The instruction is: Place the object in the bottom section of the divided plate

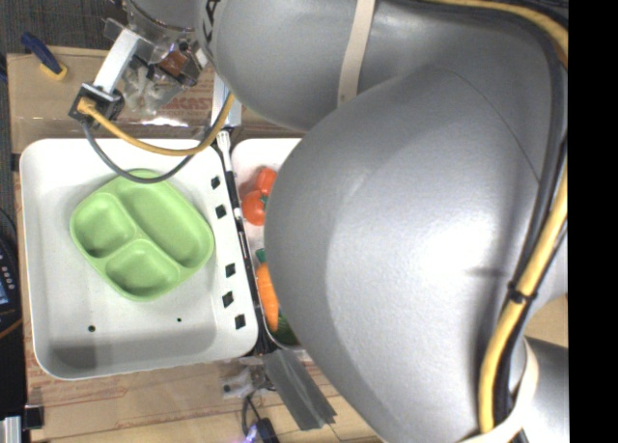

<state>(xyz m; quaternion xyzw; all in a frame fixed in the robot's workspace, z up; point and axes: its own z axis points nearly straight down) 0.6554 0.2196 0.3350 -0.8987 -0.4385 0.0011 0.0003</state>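
The green divided plate [142, 232] lies in the left bin [58, 335] with all three sections bare, so the placing looks not yet done. The hand [145, 74] hovers above that bin's far edge; its grip cannot be told. Orange and red objects [255, 202] sit in the right bin [253, 152], mostly hidden by the arm.

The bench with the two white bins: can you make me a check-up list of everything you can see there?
Surface: wooden bench bearing two white bins; left bin, right bin mostly hidden behind the grey arm.
Job's things: green divided plate in the left bin, all sections bare.
Clutter: red and orange toys and another orange one in the right bin, partly hidden.
Grippers: gripper above the left bin's far edge; cannot tell its state.
Cables: yellow cable looping over the left bin.
Surroundings: blue and yellow tool at the bench's far left.
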